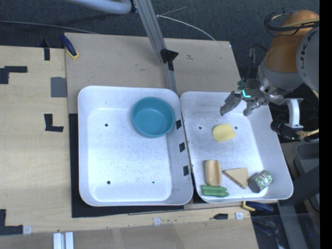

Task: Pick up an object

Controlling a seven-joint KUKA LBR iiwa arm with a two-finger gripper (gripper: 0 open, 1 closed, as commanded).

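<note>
My gripper (238,108) hangs over the far part of the right bin (199,108), fingers spread open with nothing between them. A yellow rounded object (224,133) lies just below and left of the fingertips, apart from them. Along the near end of the right bin lie a tan cylinder (211,172), a green bean-like piece (215,191), a tan wedge (237,177) and a small grey-green crumpled object (260,181). A blue bowl (152,116) sits in the far right corner of the left bin (98,154).
A slanted metal pole (155,35) crosses above the gap between the bins at the back. The arm's grey and orange body (288,51) stands at the right edge. Wooden bench top (31,139) extends to the left.
</note>
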